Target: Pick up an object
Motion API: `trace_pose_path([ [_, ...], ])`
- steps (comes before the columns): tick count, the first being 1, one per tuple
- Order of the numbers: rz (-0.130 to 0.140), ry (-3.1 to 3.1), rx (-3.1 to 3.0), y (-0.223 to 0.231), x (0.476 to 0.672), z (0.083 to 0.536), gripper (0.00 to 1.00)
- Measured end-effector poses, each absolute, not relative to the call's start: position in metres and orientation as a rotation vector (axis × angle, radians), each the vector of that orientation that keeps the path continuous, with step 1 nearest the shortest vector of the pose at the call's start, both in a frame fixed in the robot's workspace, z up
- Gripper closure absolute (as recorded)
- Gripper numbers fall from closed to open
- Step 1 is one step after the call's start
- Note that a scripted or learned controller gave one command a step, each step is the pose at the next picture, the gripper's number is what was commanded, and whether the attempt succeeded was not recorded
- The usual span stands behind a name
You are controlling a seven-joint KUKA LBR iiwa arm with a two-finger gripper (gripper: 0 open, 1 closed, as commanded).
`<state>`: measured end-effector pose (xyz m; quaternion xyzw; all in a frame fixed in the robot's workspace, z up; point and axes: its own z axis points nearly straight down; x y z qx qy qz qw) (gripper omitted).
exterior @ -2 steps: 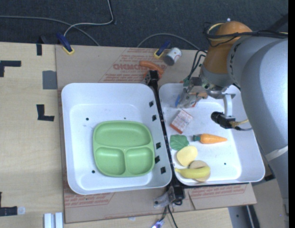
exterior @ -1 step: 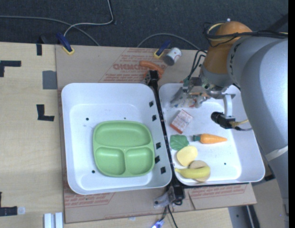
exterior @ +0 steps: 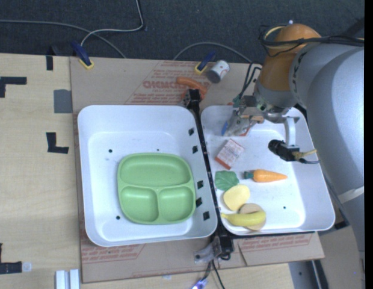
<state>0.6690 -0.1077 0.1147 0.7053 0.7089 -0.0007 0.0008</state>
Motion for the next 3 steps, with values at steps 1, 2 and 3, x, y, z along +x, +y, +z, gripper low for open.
trace_pose_path([
  [1,-0.003,2.226,2.214,-0.108,0.669,0.114,0.00],
  [2,-0.002,2.227,2.214,-0.107,0.669,0.124,1.00],
  [3,-0.003,2.227,2.214,-0.107,0.669,0.124,0.00],
])
